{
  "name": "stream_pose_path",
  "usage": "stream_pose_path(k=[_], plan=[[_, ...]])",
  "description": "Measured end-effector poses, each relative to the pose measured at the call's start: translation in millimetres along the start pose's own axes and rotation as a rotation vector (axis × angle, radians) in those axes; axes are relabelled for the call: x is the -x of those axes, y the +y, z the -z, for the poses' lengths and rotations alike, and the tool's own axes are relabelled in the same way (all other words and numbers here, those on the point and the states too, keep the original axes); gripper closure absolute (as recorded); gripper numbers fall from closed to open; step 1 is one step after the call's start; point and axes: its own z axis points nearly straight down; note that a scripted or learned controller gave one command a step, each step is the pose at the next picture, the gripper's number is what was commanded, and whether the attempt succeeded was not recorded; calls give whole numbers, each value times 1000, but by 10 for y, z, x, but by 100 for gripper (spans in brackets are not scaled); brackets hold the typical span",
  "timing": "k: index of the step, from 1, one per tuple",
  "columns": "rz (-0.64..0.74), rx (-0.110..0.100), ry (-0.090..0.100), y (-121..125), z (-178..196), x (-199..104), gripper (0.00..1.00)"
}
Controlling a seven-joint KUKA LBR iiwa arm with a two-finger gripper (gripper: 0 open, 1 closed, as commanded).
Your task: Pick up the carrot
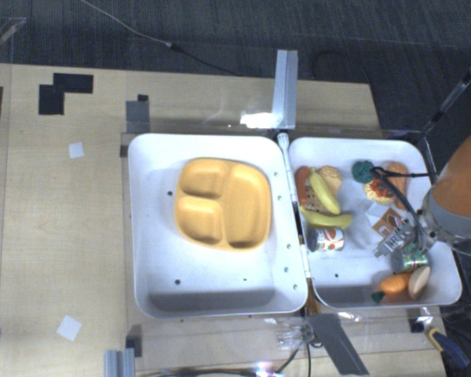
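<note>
The carrot [394, 284], small and orange with a green tip at its left end, lies near the front right corner of the right bin [353, 295]. A pale beige oval item [419, 281] touches its right side. My gripper [400, 244] hangs just above and behind the carrot, reaching in from the right below the arm's orange band [465, 181]. Cables and metal parts blur its tip. Nothing can be made out in its grasp.
The right bin also holds two bananas [325, 203], a red sausage [301, 182], a small can [328, 240], a teal item [363, 170] and more toy food at the back. A yellow divided plate [223, 203] sits in the left bin [153, 273].
</note>
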Motion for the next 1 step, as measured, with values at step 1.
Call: stream_pose_path(k=[1], plan=[[188,2,-2,188,-45,-219,100]])
